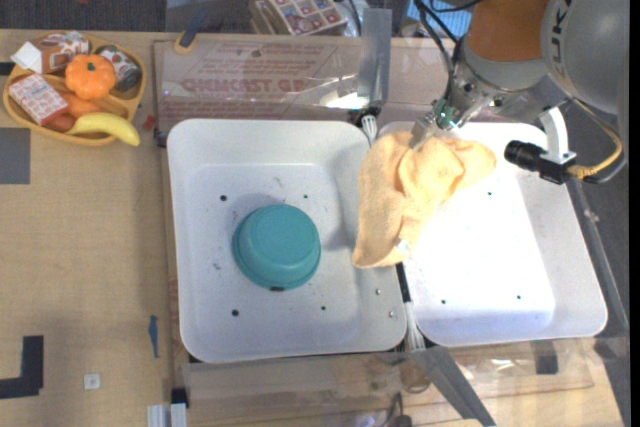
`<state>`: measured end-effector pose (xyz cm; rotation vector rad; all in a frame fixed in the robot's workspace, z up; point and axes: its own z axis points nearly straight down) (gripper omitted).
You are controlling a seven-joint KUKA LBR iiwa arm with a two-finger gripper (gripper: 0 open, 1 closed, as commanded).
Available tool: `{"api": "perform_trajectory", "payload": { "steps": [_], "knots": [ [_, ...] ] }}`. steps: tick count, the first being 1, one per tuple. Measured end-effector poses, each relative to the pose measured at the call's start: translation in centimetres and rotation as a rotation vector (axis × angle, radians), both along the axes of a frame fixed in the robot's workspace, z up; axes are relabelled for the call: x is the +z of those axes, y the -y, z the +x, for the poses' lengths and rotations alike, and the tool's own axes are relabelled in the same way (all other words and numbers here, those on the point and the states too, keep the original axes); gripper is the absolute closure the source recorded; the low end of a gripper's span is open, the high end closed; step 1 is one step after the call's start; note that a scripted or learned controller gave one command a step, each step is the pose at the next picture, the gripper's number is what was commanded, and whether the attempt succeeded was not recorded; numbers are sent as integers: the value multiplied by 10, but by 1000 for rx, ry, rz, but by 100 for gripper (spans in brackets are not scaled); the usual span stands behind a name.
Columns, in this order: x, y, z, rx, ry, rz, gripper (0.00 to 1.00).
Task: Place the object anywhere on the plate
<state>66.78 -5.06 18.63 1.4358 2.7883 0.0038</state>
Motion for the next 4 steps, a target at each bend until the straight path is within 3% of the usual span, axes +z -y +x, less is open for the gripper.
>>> {"api": "perform_trajectory", "payload": {
  "steps": [1,3,4],
  "knots": [
    [40,1,1,-1,-1,0,100],
    [60,-102,-16,797,2,-3,100],
    [50,-150,-18,951,-1,-2,100]
  ]
}}
